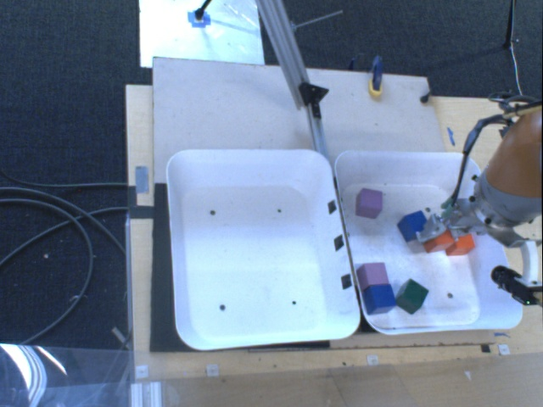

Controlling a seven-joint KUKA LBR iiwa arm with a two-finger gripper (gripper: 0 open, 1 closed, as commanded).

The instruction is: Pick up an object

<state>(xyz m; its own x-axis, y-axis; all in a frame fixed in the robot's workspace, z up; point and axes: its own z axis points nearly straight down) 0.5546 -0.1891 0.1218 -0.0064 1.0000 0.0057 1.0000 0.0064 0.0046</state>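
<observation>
Arm (517,172) comes in from the right and sits low over the right bin (399,164). Gripper (443,230) is down among the cubes at the bin's right-centre. That reads as a pick attempt on the cluster there.

Likely target: the orange cubes (450,244), two of them touching, directly under the gripper tip. A blue cube (411,225) sits just beside them on the left, touching or nearly touching the gripper hardware. Crowded spot; my guess is a neighbour gets nudged on lift.

Gripper state: can't tell. Its metal parts blend with the cubes and the wrist covers the rest. No basis to say it has hold of anything.

Rest of the right bin:
- purple cube (369,202) alone near the top left, well apart from the gripper
- second purple cube (372,275) stacked against or touching a second blue cube (379,298) at the lower left wall
- dark green cube (412,296) near those, rotated off square

Left bin (182,227) holds no cubes, so all candidates are on the arm's side.

Hard to make out:
- whether the orange pieces are two cubes or one longer block; the gripper overlaps them
- arm is cut off at the frame's right edge
- contact between the blue cube and the orange ones is hidden
</observation>
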